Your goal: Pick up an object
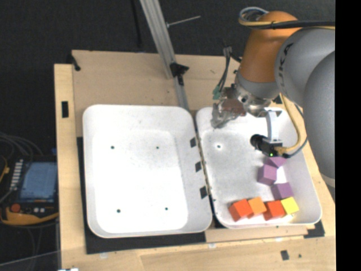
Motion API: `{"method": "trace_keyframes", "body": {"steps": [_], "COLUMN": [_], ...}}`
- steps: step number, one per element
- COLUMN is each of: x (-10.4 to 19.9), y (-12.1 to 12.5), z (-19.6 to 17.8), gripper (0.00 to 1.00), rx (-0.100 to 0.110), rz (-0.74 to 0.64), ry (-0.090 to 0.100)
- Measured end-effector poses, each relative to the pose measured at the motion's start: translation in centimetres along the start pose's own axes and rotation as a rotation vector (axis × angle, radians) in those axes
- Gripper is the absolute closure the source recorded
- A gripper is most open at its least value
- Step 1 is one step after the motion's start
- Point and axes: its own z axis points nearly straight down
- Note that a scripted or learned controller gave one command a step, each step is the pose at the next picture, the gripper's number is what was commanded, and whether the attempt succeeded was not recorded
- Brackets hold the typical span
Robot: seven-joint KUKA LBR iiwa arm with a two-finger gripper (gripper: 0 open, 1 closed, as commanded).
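My gripper (221,116) hangs over the far left corner of the right bin (237,162), with nothing visible between its fingers. Several blocks lie at the bin's near right. A purple block (267,175) and another purple one (276,162) sit mid-right, with a third purple block (282,190) just below them. Along the near edge stand a red-orange block (242,209), an orange block (258,206), a red block (275,209) and a yellow block (290,206). The gripper is well apart from all of them.
The left bin (138,168) lies beside the right one. A slanted metal rail (161,35) rises behind the bins. A black cable with a connector (265,144) hangs from the wrist over the right bin. A blue-screened device (36,182) sits off the bench at left.
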Motion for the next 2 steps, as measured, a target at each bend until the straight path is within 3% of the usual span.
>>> {"method": "trace_keyframes", "body": {"steps": [2], "x": [10.6], "y": [-2.3], "z": [-2.4], "gripper": [1.0], "rx": [0.0], "rz": [-0.002], "ry": [0.002]}}
